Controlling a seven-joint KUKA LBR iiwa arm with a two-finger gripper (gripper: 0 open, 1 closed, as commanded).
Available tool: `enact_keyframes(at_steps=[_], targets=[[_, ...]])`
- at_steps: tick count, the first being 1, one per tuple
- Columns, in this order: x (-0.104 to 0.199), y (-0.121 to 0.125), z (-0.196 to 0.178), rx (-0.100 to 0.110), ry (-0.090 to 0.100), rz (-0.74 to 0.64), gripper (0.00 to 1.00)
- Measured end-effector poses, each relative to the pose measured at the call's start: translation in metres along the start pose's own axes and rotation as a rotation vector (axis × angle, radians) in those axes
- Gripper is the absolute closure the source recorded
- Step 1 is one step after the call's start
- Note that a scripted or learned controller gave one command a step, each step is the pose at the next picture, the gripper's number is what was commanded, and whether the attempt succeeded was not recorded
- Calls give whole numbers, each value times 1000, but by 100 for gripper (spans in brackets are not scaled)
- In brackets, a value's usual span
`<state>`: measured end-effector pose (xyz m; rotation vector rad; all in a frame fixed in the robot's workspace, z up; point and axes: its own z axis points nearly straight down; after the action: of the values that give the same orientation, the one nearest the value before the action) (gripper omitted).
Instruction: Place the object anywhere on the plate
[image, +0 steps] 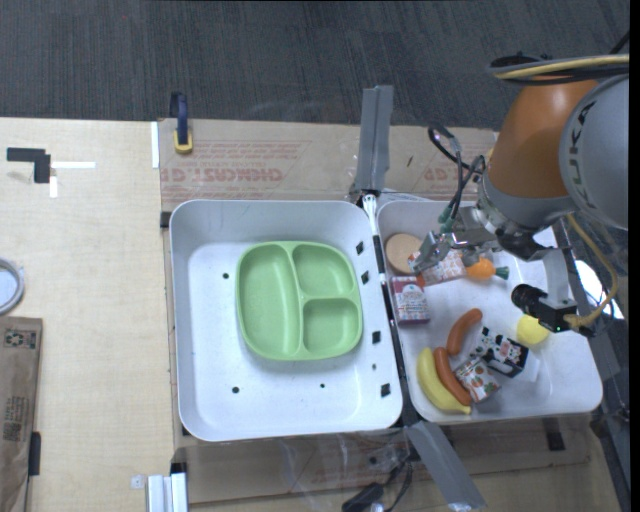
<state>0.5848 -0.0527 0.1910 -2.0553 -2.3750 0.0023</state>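
1. Reference landmark: the pale green three-compartment plastic plate (298, 300). It lies flat in the shallow white left bin (185, 320), near that bin's centre.

2. Right of the plate, across the wall between the bins, I see the shallow white right bin (580, 395). All loose items lie in it, well apart from the plate.

3. Items, in order of distance from the plate:
- a flat round tan disc (400, 250), nearest, level with the plate's far edge;
- a small red-and-white carton (410, 302), level with the plate's middle;
- a yellow banana (432, 380), level with the plate's near edge;
- a white-and-red packet (450, 268), beyond the disc;
- an orange-red sausage shape (463, 330);
- a small printed carton (482, 378), just beside the banana;
- a small orange piece (483, 268);
- a black-and-white pack (505, 352);
- a yellow rounded fruit (533, 331), farthest.

4. The two-finger gripper (437, 252) sits low in the right bin, directly at the white-and-red packet. I cannot tell whether it is released or clenched, nor whether it grasps the packet.

5. The grey arm with orange band (540, 150) hangs over the bin's far right corner.
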Motion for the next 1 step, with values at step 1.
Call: enact_keyframes(at_steps=[1], targets=[[46,-5,-62,0,-1,-17,100]])
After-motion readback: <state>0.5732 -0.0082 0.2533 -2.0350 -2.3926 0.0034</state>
